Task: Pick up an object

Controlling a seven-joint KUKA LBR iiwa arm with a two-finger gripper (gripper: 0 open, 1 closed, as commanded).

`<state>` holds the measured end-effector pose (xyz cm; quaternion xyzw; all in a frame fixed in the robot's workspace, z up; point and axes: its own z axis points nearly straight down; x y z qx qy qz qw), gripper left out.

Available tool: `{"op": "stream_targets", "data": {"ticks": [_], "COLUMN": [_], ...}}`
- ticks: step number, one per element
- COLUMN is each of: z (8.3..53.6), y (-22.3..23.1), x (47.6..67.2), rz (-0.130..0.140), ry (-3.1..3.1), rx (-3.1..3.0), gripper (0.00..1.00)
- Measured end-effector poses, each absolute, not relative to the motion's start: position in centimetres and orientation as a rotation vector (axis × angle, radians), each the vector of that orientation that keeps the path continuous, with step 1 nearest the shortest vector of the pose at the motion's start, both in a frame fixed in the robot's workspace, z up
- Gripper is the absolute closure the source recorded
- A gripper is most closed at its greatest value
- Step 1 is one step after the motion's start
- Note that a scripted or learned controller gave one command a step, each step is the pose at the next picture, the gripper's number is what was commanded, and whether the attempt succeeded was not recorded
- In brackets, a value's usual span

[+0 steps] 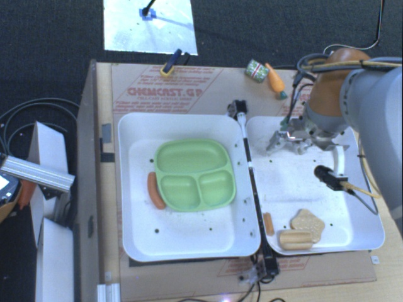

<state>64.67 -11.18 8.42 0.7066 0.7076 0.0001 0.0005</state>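
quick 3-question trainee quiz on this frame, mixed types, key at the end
1. True or false: the green tray lies in the right bin.
2. Which lies right beside the green tray's left edge? A) orange sausage B) carrot C) cracker
3. Fill in: the gripper hovers over the ____ bin.

Key: 1 false, it lies in the left bin. 2 A. 3 right.
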Motion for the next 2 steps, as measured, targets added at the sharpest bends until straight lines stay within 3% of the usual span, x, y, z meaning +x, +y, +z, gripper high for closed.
{"op": "stream_targets", "data": {"ticks": [1,2], "z": [8.4,9.4], "y": [-8.9,-12.9], "x": [60.8,66.9], "rz": [0.001,0.003], "ry": [2.223,2.223], "rx": [2.219,2.215], "gripper": [0.0,0.0]}}
